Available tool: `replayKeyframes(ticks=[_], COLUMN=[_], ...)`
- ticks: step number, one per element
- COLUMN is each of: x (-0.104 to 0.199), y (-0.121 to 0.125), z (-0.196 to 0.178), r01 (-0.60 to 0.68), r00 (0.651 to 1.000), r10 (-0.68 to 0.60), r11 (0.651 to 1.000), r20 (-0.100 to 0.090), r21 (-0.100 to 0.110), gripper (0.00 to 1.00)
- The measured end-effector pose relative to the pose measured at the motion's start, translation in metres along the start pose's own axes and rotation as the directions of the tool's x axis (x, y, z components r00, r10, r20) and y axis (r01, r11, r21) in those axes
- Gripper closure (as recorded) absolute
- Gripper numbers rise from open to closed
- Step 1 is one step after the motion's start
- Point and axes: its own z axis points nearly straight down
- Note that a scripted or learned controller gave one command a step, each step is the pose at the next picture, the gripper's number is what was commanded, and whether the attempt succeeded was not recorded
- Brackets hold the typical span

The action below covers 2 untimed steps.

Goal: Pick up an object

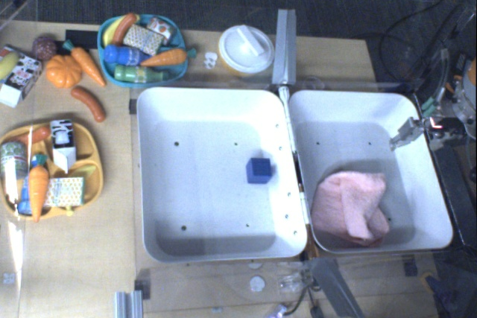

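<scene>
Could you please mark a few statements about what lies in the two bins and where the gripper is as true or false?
1. The blue cube lies in the left bin. True.
2. The pink cloth shares a bin with the blue cube. False: it lies in the right bin, near its front edge.
3. The gripper hangs over the right bin's far right side. True.
4. The gripper is touching the pink cloth. False: it is well apart from the cloth, toward the bin's back corner.
5. The blue cube rests against the left bin's back wall. False: it sits on the floor, right of centre.
</scene>
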Motion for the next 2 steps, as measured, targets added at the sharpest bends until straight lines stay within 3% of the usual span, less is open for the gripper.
replayKeyframes(ticks=[1,2], x=[-0.009,0.011], y=[0.014,-0.036], z=[0.035,0.144], r01=[-0.062,0.250], r00=[0.998,0.968], r10=[0.062,-0.249], r11=[0.998,0.968], r20=[0.000,0.004], r21=[0.000,-0.011], gripper=[0.00,0.00])
